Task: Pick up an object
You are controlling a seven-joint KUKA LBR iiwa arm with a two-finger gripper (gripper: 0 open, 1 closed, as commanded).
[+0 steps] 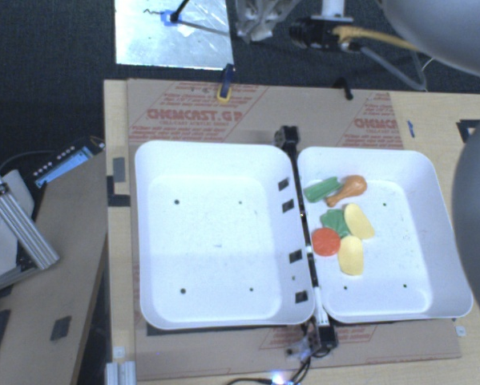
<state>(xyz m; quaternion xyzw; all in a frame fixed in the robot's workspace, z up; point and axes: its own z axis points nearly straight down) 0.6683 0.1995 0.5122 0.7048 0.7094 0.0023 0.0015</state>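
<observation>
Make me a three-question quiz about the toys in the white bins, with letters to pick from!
1. Where are the toys?
A. in the left bin
B. in the right bin
C. on the floor

2. How many yellow pieces are there?
A. none
B. two
C. five

3. How do the toys lie?
A. huddled close together near the bin's left side
B. spread into all four corners
C. stacked in a tall tower

Answers:
1 B: the toys sit inside the right bin.
2 B: one yellow piece lies just above another yellow piece.
3 A: the red piece, green piece and orange piece cluster with the yellow ones, close to the divide between the bins.
</observation>
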